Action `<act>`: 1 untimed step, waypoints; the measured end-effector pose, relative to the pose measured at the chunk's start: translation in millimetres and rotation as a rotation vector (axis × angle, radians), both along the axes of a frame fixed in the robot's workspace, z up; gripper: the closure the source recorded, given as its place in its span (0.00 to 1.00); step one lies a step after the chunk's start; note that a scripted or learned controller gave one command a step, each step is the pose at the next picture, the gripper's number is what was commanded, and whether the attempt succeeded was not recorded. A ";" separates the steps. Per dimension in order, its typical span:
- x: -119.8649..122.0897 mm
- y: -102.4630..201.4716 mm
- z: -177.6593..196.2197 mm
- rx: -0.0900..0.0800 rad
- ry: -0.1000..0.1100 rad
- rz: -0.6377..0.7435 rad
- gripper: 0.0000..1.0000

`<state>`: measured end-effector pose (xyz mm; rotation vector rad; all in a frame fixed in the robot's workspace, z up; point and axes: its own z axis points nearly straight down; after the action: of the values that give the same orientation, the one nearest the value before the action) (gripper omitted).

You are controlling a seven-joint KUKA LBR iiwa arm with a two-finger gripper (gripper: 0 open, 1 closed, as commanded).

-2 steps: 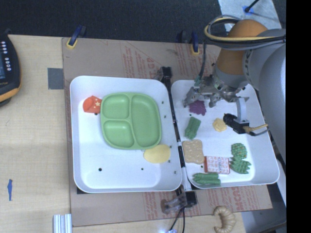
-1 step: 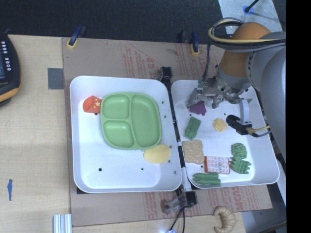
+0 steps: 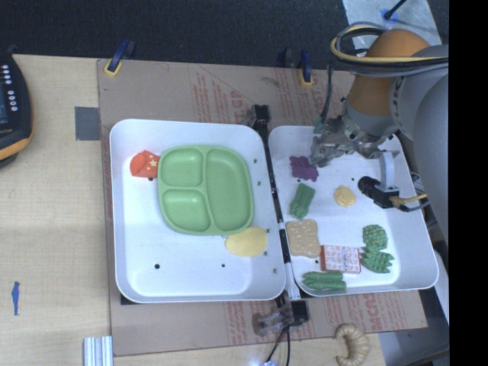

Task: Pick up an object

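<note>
A flat green plastic bean pod [image 3: 324, 281] lies in the right white bin [image 3: 427, 277], farthest from the gripper [image 3: 329, 149]. The purple grape-shaped toy [image 3: 304, 168], likely the target, sits just beside its tips. I cannot tell their spread.

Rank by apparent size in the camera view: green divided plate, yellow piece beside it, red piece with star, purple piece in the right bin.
1. green divided plate, largest by far.
2. yellow piece.
3. red piece with star and purple piece: they look alike, no ranking.
</note>
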<state>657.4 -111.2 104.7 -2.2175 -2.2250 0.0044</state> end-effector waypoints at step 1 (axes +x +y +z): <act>-0.2 0.1 -0.6 0.000 0.001 0.000 0.00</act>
<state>657.1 -111.1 104.1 -2.2165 -2.2251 0.0056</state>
